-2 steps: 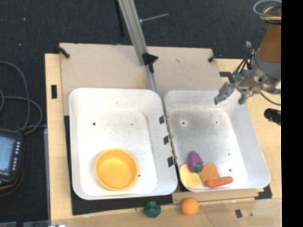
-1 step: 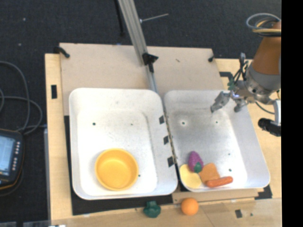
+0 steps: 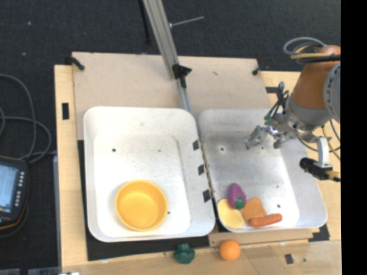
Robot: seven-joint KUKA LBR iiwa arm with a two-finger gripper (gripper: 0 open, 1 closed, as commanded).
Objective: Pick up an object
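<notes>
Left bin (image 3: pixel 97 153): bowl (image 3: pixel 141 204) in its near part.
Right bin (image 3: pixel 298 205): food pieces (image 3: pixel 248 208) in near corner; my pincer (image 3: pixel 265 137) above its far part.

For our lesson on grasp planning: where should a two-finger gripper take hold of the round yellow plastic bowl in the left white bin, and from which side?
Grip the round yellow plastic bowl by its thin rim, coming straight down from above. It sits upright and open, so one finger could go inside and one outside; its body looks too wide to span. The far rim section, away from the left white bin wall, probably gives most room.

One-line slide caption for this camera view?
Gripper hovers over right white bin, far from purple, orange and yellow toys in its near corner.
</notes>
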